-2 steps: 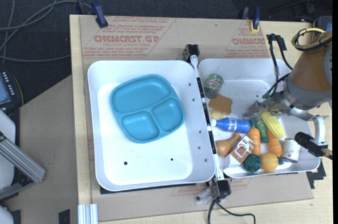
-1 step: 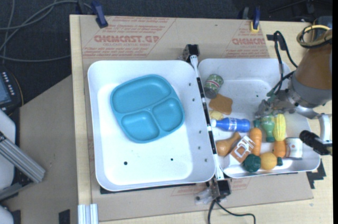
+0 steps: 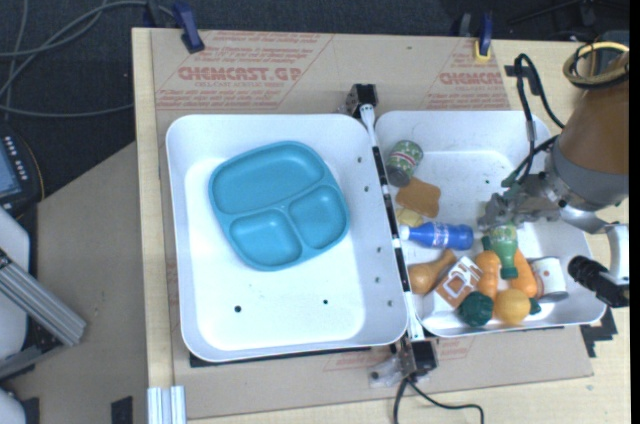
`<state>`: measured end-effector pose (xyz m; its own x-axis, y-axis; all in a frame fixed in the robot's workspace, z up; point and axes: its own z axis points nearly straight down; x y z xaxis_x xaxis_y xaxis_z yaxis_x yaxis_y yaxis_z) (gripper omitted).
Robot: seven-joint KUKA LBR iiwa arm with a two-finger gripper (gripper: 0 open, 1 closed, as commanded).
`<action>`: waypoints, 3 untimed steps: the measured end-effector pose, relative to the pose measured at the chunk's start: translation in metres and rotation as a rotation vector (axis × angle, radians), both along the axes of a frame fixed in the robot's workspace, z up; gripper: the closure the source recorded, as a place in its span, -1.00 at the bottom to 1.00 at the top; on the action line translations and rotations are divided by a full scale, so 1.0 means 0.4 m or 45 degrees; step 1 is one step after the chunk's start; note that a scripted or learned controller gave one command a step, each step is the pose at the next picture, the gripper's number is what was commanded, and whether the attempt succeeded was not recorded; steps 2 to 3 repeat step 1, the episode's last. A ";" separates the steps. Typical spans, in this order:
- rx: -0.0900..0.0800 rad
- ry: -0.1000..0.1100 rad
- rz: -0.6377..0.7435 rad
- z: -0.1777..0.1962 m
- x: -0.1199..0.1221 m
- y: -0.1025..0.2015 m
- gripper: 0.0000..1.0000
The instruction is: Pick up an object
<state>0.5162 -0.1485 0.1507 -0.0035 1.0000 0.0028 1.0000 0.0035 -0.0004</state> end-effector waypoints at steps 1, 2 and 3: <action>0.000 -0.007 0.010 0.127 -0.011 0.268 1.00; 0.000 -0.007 0.010 0.127 -0.011 0.268 1.00; 0.000 -0.007 0.010 0.127 -0.011 0.268 1.00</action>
